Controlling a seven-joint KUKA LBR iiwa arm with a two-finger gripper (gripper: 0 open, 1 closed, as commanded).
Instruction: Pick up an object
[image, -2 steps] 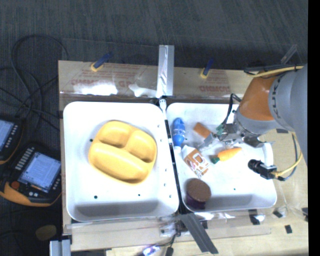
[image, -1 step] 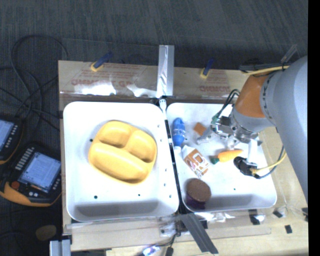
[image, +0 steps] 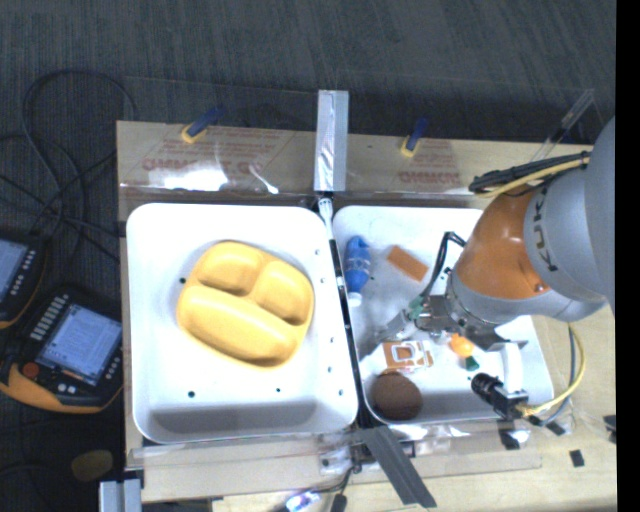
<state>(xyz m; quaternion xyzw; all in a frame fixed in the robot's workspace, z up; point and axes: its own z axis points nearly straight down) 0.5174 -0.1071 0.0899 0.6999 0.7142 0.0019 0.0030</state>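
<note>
My gripper (image: 418, 318) hangs low inside the right bin (image: 440, 218), below the arm's orange band. Just beneath it lies a small orange-and-white packet (image: 406, 354). A brown ball (image: 397, 394) rests at the bin's front left. A blue bottle-like object (image: 356, 262) lies against the left wall, and an orange block (image: 406, 263) sits beside it toward the back. A small orange piece (image: 460, 348) and a green bit (image: 414, 303) peek out next to the gripper body. A large yellow bread-shaped object (image: 246, 301) lies in the left bin (image: 160, 380).
The arm's grey body covers the right part of the right bin. A black connector with a yellow cable (image: 500, 392) sits at that bin's front right. A divider rail (image: 341, 290) separates the bins. A handheld pendant (image: 62, 345) lies off the bench on the left.
</note>
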